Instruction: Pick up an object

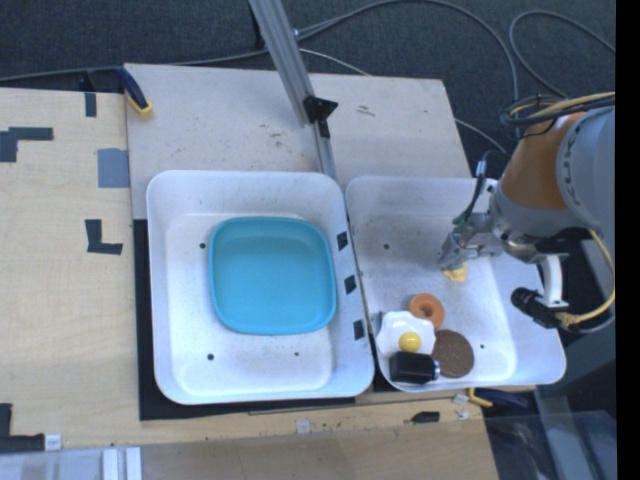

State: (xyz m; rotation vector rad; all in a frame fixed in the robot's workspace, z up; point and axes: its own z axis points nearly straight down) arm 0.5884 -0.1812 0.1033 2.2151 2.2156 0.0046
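Counting first: two white bins sit side by side on the bench, the left bin [180, 268] holding one blue plate [272, 274] that lies flat near its middle. The right bin [400, 208] holds five small things. Four are bunched at its near edge: one orange ring [427, 308], one fried-egg toy [406, 334], one brown disc [453, 353], and one black block [412, 368] at the rim. The egg touches the ring and the block; the disc lies just beside them. A fifth, a small yellow piece [456, 275], lies apart, further up the floor. The gripper [458, 258] hangs right over that piece, low in the bin; whether it pinches the piece, I cannot tell. The far half of the right bin's floor is bare, open room.
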